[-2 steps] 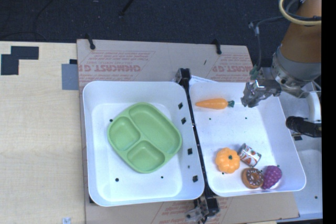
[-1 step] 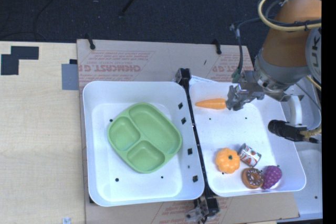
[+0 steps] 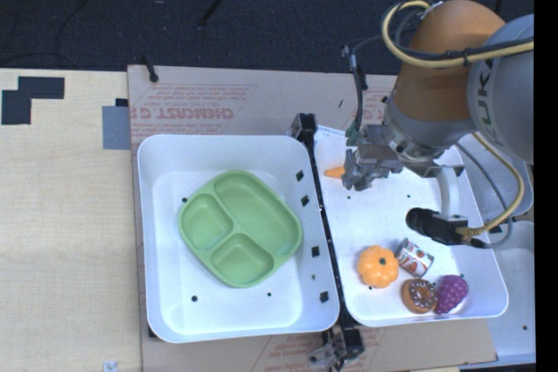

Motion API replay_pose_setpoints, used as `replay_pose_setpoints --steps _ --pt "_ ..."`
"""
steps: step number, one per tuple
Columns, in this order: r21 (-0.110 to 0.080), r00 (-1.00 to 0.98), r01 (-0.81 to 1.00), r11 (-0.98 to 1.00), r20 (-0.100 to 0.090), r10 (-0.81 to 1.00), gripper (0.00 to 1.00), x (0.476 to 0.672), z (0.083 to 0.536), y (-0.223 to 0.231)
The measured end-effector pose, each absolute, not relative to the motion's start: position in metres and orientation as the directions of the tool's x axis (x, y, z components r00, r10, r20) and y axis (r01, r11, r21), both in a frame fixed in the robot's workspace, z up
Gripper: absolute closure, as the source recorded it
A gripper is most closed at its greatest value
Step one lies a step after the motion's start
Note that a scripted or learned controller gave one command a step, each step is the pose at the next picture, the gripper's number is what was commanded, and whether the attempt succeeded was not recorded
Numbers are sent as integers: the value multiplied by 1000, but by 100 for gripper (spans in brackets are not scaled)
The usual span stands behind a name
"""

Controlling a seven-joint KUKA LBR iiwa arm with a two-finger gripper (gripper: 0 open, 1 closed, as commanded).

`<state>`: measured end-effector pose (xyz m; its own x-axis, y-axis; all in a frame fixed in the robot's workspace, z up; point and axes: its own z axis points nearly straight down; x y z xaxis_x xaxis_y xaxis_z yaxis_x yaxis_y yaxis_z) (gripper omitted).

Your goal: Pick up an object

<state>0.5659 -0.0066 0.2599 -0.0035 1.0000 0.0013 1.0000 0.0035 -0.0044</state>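
Overhead, I logged the gripper [image 3: 356, 179] low at the far-left corner of the right bin [image 3: 488, 309], just beside a small orange piece [image 3: 334, 172] that I took for the target; whether it was touching I couldn't tell, and its state went down as unreadable from this angle, with nothing seen in its hold. I judged the corner placement awkward, the wall crowding the approach. Clustered near the front sat a ribbed orange pumpkin [image 3: 377, 266], a small printed can [image 3: 415, 257], a glazed doughnut [image 3: 418, 296] and knobbly purple grapes [image 3: 451, 293], all toy-like. A smooth green divided plate [image 3: 240, 226] lay flat in the left bin [image 3: 166, 309].
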Motion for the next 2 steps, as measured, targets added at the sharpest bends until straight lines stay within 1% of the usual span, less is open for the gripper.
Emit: replay_pose_setpoints --steps 1,2 --pt "-5 -4 1000 4 1 1000 100 556 253 39" --pt "-8 -3 1000 3 0 1000 100 534 227 87"
